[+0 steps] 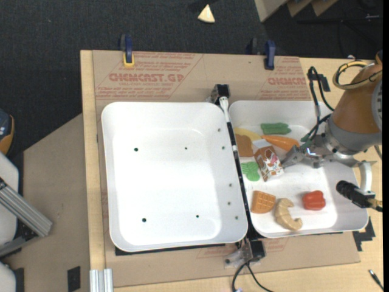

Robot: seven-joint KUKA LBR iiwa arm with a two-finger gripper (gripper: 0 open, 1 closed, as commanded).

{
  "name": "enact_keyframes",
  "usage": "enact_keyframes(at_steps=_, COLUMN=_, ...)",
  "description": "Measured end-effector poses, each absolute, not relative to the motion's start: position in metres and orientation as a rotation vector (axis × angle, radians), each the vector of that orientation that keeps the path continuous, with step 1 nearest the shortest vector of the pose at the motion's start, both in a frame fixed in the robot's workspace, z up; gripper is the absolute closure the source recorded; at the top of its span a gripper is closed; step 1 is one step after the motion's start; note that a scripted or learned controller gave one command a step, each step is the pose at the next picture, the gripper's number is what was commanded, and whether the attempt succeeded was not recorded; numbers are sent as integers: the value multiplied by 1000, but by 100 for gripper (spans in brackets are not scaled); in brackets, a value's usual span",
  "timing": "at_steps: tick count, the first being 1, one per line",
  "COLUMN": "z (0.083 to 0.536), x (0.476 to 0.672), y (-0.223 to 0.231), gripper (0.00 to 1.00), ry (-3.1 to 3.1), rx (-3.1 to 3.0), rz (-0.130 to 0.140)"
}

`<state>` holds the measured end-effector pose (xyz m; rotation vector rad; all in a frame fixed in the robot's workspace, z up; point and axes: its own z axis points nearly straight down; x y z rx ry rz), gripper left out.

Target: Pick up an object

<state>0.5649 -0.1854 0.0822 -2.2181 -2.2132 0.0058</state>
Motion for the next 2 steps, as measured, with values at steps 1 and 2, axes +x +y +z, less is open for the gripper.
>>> enact_keyframes(at_steps=1, z=85, x=612, y=-133, gripper=0, ry=-2231, rx=-2217, rz=-6)
enact_keyframes(at_steps=2, z=85, x=655, y=-195, gripper=0, ry=-2223, rx=-2225, rz=3)
